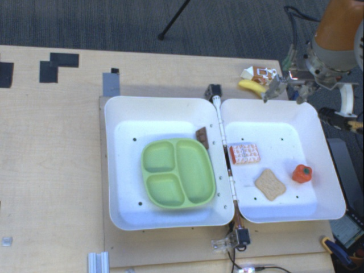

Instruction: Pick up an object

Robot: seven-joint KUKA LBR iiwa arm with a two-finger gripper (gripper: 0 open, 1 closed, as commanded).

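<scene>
The right bin holds a red-and-white packet, a tan slice of toast and a small orange-red tomato-like fruit. My gripper hangs over the far rim of this bin, well behind all three items. Its fingers are spread open and nothing sits between them. A grey wrist with an orange band rises behind it at the top right.
The left bin carries a green divided plate and a small brown piece by the centre divider. Behind the right bin, on the bench, lie a yellow banana and a small packet, just left of the gripper.
</scene>
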